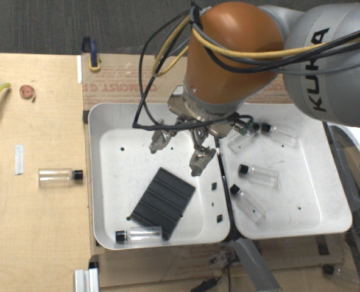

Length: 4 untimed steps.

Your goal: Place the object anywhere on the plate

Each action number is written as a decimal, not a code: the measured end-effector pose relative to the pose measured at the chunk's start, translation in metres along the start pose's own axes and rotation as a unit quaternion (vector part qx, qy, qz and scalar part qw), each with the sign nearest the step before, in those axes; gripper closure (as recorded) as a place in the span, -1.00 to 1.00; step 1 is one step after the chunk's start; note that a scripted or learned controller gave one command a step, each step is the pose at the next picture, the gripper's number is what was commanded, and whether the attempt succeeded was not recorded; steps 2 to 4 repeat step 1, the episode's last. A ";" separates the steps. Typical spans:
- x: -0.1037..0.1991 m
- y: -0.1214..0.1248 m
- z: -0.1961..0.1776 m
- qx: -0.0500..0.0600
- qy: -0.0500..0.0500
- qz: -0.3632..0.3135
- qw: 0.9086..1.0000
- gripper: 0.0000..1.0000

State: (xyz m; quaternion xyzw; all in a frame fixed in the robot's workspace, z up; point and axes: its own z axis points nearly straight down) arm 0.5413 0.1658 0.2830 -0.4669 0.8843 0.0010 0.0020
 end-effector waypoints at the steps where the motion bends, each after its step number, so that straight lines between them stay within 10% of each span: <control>1: -0.014 0.043 0.145 -0.001 0.001 -0.021 1.000 -1.00; 4: -0.014 0.043 0.145 -0.001 0.001 -0.021 1.000 -1.00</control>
